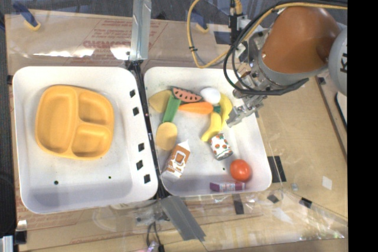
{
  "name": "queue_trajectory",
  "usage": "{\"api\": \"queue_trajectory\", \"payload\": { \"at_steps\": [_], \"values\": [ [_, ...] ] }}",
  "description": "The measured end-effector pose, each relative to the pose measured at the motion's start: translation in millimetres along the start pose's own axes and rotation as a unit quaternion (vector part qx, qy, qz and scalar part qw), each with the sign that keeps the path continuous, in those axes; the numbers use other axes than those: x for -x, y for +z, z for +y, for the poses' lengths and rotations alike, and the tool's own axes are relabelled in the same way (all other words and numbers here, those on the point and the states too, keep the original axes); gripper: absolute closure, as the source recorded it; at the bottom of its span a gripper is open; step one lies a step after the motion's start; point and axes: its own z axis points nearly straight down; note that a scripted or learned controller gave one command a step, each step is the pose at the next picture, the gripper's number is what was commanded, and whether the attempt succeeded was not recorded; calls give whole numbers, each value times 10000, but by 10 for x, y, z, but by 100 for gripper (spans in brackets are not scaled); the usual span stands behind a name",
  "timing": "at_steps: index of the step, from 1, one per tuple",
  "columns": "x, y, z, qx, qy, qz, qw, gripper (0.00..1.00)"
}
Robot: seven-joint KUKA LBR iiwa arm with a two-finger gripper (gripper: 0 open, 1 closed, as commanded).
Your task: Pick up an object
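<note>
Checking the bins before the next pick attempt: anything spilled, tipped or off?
Nothing spilled or outside the bins. The small carton and can lie tipped in the right bin, among loose toy food. The yellow tray sits flat in the left bin.

- At the upper right of the frame you see the arm's rounded orange band above a grey metal wrist collar.
- Black cables loop around the wrist, and a yellow cable arcs to its left.
- A pale grey arm casing bearing a dark letter sits at the right edge.
</note>
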Motion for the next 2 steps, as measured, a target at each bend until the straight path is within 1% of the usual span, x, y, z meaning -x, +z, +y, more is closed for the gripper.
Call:
{"api": "queue_trajectory", "payload": {
  "at_steps": [1,2],
  "values": [
    [-121,468,-289,-19,-892,3,9960,100],
    [-124,458,-293,-25,-889,8,9960,0]
  ]
}}
